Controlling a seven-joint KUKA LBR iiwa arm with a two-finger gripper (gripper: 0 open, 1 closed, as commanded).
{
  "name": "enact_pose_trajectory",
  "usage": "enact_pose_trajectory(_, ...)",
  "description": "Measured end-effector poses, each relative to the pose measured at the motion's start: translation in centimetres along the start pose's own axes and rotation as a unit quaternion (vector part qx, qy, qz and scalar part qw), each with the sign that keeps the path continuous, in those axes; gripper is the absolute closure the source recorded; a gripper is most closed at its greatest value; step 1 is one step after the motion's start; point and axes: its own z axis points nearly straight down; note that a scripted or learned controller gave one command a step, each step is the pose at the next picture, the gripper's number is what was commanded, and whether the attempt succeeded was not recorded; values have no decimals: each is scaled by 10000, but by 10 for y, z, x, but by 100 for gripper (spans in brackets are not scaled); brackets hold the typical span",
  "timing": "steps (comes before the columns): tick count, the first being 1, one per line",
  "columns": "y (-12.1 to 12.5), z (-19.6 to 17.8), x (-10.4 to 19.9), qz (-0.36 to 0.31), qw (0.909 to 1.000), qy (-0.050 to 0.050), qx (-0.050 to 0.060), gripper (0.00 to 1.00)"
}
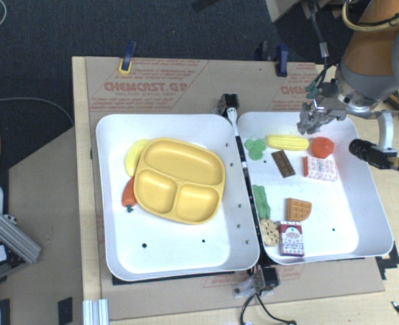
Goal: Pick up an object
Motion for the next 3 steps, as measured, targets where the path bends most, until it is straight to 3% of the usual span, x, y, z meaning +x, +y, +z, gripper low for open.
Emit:
enact_pose_trajectory(1,-24,-11,51,-23,10000,25,44,100)
enact_pose_trajectory(3,-39,7,51,12,10000,13,57,100)
